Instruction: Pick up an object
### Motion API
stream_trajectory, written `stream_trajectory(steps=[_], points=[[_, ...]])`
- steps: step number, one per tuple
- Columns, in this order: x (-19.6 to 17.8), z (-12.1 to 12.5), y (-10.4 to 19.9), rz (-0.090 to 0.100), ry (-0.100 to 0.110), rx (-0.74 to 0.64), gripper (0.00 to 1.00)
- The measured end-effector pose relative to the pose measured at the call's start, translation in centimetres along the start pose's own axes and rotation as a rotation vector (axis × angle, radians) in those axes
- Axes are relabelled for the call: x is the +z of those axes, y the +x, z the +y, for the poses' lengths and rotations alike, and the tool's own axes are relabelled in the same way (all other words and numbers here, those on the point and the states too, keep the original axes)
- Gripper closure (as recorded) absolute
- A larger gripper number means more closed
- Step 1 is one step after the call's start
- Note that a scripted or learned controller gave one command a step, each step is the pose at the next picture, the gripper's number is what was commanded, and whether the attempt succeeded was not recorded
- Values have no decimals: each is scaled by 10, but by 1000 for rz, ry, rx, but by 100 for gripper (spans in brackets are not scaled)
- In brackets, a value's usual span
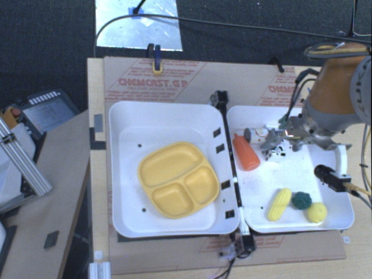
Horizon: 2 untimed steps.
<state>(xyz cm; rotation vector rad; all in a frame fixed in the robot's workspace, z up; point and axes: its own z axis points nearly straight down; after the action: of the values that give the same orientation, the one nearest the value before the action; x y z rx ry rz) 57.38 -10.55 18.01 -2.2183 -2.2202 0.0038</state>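
two white bins below me; my gripper (272,141) sits low in the right bin (302,173) beside the orange carrot (246,151), grip state i cannot tell

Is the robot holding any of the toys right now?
No, nothing. The end effector is low in the right bin, beside the orange carrot, with nothing between its fingers.

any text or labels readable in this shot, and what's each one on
"CHEMCAST GP" in red, on the brown protective sheet under the bins, behind the left bin.
A second red print of the same kind on that sheet behind the right bin, partly hidden by the arm: unreadable.
Smaller red lines beneath both prints: too small to read.
The device with a screen at left: blurred, unreadable.
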Motion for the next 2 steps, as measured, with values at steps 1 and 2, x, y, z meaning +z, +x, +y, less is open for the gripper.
stream_trajectory(steps=[1,2], points=[[59,-1,-3,0,-6,1,0],[66,5,-6,-8,-27,0,0]])
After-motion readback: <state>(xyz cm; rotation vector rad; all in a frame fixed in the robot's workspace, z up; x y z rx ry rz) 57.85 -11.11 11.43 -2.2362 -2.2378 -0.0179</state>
